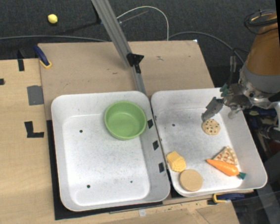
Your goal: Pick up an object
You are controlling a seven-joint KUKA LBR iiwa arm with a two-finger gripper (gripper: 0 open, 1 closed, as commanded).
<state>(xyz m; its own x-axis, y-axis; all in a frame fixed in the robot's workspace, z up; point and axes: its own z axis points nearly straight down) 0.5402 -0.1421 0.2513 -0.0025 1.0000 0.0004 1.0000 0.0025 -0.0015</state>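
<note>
White plastic bins are sitting side by side on the tabletop (14,147), seen from the one camera looking down at a slant; the left bin (70,156) is carrying a green bowl (125,119) in its upper right part, near the shared edge; the right bin (179,105) is holding the small items

A round speckled cookie (211,126) is lying in the upper right part of the right bin; a wedge of pizza (226,155) is resting lower down near the right wall, and an orange carrot (224,167) is lying just beside it, touching or nearly touching its lower edge; a yellow wavy cracker (175,161) is sitting near the left wall of that bin, and a tan round disc (191,180) is lying just below it, close to the front rim

The grey arm (264,66) with its orange band is reaching in from the right; the jaws (218,107) are hovering over the upper right part of the right bin, just above the cookie in the picture; they are standing apart, one dark finger (211,109) angling down to the left, and nothing is showing between them

A grey metal pole (114,29) is slanting down from the top toward the gap between the bins; a small yellow ball (52,18) is lying on the dark floor at the upper left
</note>
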